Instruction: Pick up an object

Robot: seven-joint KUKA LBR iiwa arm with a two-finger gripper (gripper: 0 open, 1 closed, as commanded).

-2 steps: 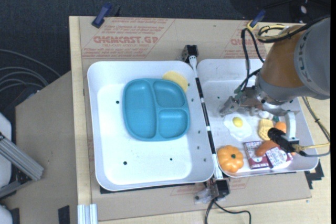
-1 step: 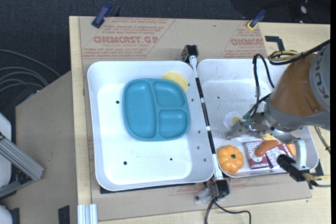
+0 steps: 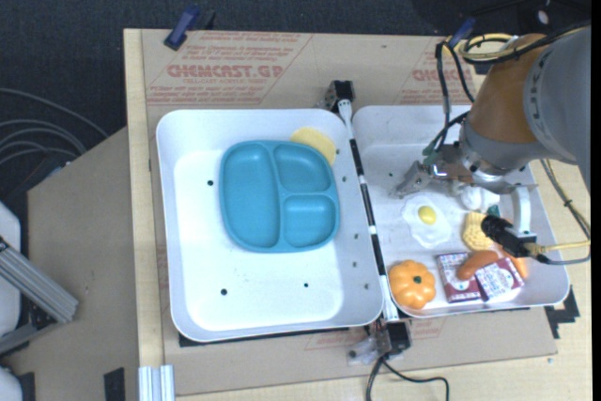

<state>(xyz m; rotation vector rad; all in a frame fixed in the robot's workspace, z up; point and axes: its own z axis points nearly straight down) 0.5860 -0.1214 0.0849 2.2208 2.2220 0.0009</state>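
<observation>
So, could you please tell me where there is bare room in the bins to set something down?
Free: the left bin's floor in front of the blue tray. Crowded: the right bin's near end, with fried egg, pumpkin and packet.

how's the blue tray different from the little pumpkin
The blue tray lies flat in the left bin, while the pumpkin sits in the right bin's near corner. The tray is light blue and much the larger; the pumpkin is orange and small. The tray is shallow with three compartments; the pumpkin is round and ribbed, with a stem. Both rest on a white bin floor, apart from the gripper.
</observation>
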